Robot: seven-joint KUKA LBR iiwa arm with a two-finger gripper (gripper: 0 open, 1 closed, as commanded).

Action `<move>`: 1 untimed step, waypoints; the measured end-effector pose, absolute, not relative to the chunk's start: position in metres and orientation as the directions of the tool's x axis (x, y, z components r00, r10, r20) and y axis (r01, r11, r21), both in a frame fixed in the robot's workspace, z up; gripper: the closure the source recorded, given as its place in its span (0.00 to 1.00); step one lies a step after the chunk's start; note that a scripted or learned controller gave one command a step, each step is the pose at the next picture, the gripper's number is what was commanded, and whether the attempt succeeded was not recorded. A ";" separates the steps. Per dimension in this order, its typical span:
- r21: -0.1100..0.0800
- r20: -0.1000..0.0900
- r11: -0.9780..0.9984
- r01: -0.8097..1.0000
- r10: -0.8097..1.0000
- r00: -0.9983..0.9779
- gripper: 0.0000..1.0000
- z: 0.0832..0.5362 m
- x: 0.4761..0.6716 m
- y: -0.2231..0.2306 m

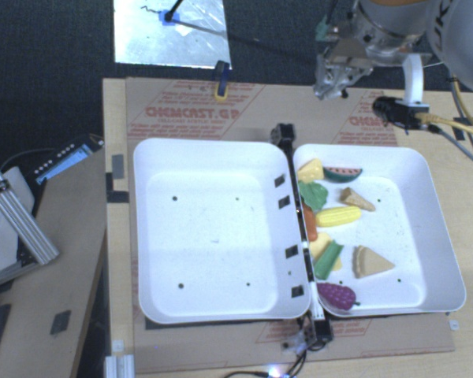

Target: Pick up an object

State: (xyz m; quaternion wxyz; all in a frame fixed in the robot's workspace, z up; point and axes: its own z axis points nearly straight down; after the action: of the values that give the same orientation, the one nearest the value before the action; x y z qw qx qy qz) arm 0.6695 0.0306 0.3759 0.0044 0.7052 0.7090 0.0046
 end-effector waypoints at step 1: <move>0.016 0.000 0.007 1.000 1.000 -0.007 1.00 0.532 0.668 0.023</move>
State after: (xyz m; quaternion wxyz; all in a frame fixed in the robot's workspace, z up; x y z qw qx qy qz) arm 0.6683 0.0230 0.5316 0.0056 0.7047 0.7095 0.0056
